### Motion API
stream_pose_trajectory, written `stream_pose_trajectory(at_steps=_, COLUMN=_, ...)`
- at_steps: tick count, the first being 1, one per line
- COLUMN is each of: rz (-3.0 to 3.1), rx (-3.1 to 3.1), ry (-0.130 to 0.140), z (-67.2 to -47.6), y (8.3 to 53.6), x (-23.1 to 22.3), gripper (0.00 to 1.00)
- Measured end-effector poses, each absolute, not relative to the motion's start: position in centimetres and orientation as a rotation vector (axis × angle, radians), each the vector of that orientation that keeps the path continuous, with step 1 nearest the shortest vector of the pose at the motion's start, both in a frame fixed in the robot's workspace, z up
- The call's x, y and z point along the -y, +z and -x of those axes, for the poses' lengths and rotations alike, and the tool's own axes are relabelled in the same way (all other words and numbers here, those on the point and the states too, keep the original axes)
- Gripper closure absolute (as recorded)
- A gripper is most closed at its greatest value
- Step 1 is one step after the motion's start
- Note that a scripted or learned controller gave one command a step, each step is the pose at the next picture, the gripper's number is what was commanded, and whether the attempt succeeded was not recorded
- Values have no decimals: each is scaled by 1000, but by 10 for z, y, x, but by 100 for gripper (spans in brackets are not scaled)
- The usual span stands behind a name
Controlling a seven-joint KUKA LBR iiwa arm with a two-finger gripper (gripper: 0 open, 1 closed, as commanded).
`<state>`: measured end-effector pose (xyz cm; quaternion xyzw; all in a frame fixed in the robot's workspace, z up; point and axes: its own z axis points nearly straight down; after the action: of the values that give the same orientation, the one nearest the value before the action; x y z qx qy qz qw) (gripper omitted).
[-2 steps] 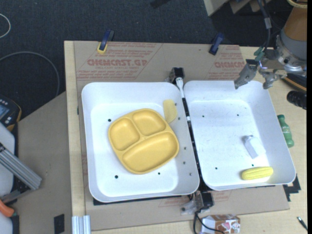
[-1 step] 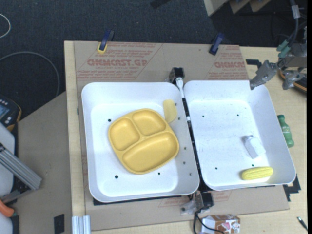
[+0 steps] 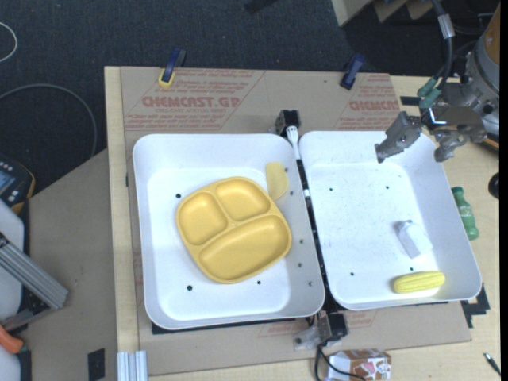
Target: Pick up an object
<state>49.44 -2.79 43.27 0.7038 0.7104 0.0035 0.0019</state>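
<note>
A yellow divided plate lies in the left bin, with a small pale yellow piece against its upper right rim. In the right bin a yellow corn cob rests near the front edge, and a small grey-white block lies just above it. My gripper hovers over the right bin's far right corner, open, with one finger on the left and the other on the right. Nothing is between the fingers.
A green object lies on the bench just outside the right bin's right wall. Blue clamps and a yellow-tipped clamp hold the cardboard at the back. A black connector sits between the bins.
</note>
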Motion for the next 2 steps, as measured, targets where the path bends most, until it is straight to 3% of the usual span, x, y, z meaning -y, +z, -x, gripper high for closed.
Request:
stream_pose_trajectory(at_steps=1, rz=-2199, rx=-2235, ry=23, z=-479, y=537, x=-93, gripper=0)
stream_pose_trajectory(at_steps=2, rz=-2216, rx=-2221, ry=6, z=-480, y=541, x=-86, gripper=100)
